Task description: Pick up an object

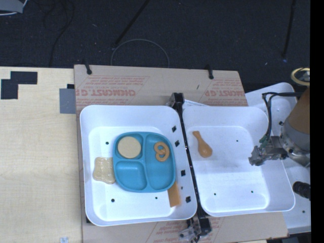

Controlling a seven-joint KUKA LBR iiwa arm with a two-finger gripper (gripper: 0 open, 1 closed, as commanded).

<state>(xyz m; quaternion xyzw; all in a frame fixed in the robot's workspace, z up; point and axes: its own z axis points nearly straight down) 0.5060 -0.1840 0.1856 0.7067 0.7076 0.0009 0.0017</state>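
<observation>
My tool [259, 156] hangs at the frame's right; its state I cannot tell. The wooden spoon [202, 144] lies flat, so a shallow descent may miss it.

White bins [101, 120]; a blue divided plate [144, 173] with a tan disc [128, 147] and orange-brown pretzel [161, 151]; a tan spoon [202, 145]; pale wood bench [35, 156]

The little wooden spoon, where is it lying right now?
The wooden spoon lies in the right bin, in its upper left part near the divider between the bins. The gripper sits apart at that bin's right edge.
</observation>
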